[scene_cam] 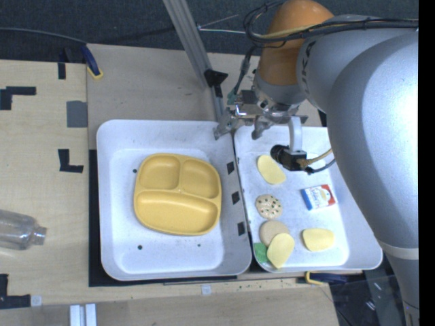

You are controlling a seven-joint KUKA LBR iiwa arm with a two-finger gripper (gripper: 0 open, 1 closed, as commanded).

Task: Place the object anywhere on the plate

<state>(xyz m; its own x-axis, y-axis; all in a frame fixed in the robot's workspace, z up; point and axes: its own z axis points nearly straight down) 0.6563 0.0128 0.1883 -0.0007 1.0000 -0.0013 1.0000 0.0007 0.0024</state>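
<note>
Arm [367, 114] looms over right bin [353, 250]; gripper [239, 129] at bin divider, fingers apart, holding nothing; plate [178, 193] bare

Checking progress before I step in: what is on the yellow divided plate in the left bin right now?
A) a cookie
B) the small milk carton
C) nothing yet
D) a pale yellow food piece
C: the yellow plate has all three compartments bare, while the cookie, the milk carton and the pale yellow pieces lie in the right bin.
</note>
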